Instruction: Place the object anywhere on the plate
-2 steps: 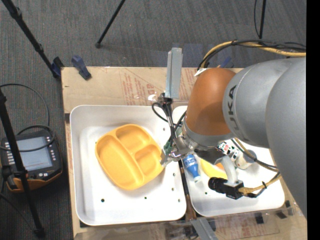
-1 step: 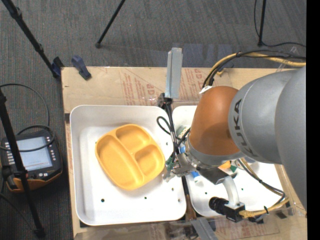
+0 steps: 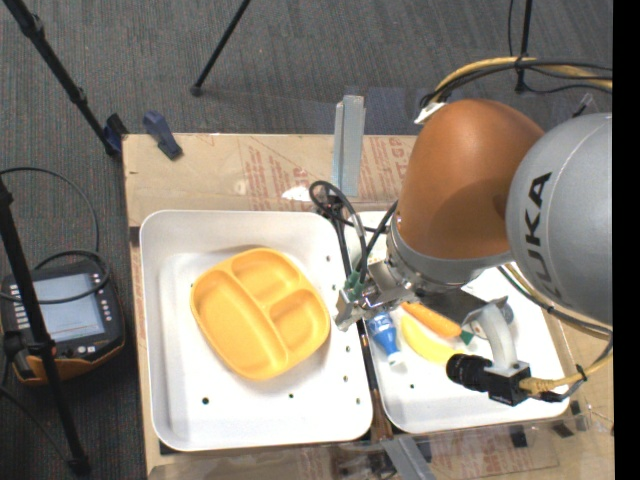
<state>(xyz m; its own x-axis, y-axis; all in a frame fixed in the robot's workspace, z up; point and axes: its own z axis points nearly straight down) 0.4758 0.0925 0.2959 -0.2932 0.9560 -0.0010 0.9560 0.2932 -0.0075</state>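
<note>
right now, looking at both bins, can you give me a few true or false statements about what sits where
1. The yellow three-compartment plastic plate lies in the left white bin. True.
2. A blue and white tube lies on the plate. False: it is in the right white bin, near the wall between the bins.
3. The yellow banana-shaped toy lies in the right bin. True.
4. The tool is over the far left edge of the left bin. False: it is above the wall between the two bins.
5. The plate's compartments hold an orange carrot-shaped toy. False: that toy is in the right bin.
</note>
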